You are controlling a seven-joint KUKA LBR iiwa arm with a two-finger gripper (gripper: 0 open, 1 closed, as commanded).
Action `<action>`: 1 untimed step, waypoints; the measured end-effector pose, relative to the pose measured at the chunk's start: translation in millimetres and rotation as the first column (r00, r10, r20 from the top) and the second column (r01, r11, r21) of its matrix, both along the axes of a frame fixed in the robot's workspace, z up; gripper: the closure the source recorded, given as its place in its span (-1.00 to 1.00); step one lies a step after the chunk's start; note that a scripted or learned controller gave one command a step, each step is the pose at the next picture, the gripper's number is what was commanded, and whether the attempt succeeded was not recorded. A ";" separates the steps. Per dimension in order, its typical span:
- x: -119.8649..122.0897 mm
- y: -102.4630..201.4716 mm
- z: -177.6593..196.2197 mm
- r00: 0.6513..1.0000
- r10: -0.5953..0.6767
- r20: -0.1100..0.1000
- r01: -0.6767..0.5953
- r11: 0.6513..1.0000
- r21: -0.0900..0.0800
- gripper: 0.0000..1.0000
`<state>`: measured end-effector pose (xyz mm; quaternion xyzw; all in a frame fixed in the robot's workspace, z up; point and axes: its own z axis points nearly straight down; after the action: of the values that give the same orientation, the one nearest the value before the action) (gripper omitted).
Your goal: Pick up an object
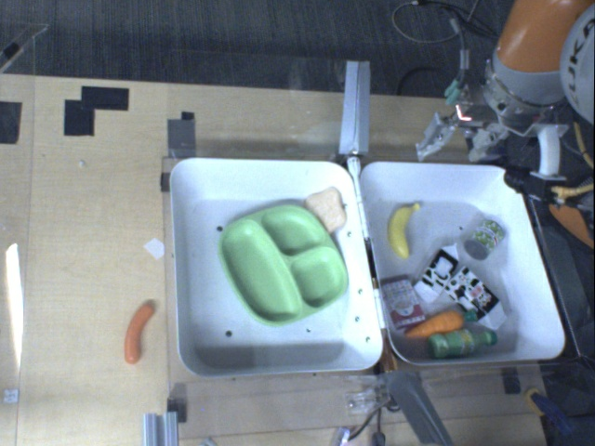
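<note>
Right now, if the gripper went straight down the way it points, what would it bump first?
Probably the back rim of the right bin, or the bench beside it. The gripper hangs above that edge; depth is unclear.

The arm reaches in from the upper right, orange band uppermost. Its gripper [457, 137] hangs with fingers spread, holding nothing.
</note>
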<state>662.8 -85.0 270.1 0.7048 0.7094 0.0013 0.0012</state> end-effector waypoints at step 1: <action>7.5 1.4 -173.1 1.000 0.007 0.004 -0.007 1.000 0.000 -1.00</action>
<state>670.3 -83.6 97.0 0.7022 0.7120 0.0026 0.0028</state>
